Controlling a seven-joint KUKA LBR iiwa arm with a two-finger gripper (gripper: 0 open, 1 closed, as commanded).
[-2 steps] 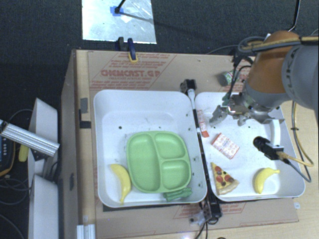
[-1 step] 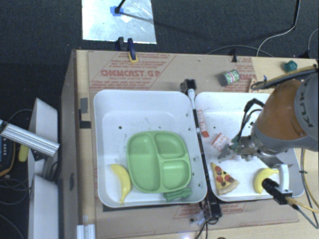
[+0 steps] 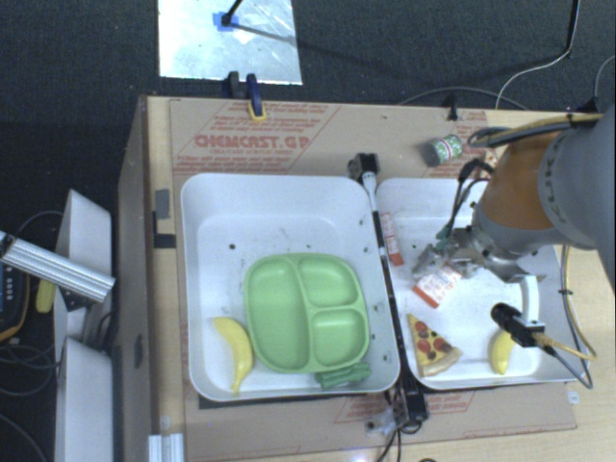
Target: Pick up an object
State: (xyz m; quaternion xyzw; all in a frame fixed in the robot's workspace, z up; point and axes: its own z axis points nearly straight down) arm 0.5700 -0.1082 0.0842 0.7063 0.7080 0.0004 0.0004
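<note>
Gripper (image 3: 441, 254) hangs low in the right bin (image 3: 423, 198), its tips just over a small red-and-white packet (image 3: 438, 286) on the bin floor; can't tell how they're set. Pizza slice (image 3: 432, 345) lies just below

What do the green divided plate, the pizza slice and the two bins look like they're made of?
Green divided plate: likely moulded plastic, one even colour, soft sheen, rounded compartment edges.
Pizza slice: probably a plastic or rubber toy; flat, bright printed-looking colours, so the material stays uncertain.
Left bin and right bin: seemingly thin white plastic, smooth, with rounded corners and rolled rims.
</note>
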